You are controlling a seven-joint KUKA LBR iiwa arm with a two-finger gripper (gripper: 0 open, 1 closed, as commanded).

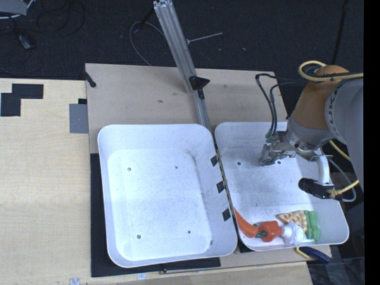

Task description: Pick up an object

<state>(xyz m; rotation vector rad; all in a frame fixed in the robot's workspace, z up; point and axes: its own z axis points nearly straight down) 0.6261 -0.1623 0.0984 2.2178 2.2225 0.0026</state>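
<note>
Two white bins [160,248], metal rail [178,46], black cables [139,40]

Grey arm [350,108], orange band, yellow cables

Matt white plastic bins [113,136] — pale wooden bench [130,94]

1. Left bin [119,136]: floor bare from wall to wall, free passage anywhere inside.
2. Right bin [249,136]: middle and far part of floor bare; arm [323,108] and claw [272,154] occupy the space over its far right side.
3. Right bin's near edge: cluster blocks it. Orange-red object [261,229] by the near left corner, tan piece [295,218], white lump [292,234] and green object [313,225] toward the near right corner, all touching or just beside each other.
4. Shared wall between bins carries black clips [221,186].
5. Slanted metal rail [181,49] crosses the worktop [136,97] beyond the bins.
</note>
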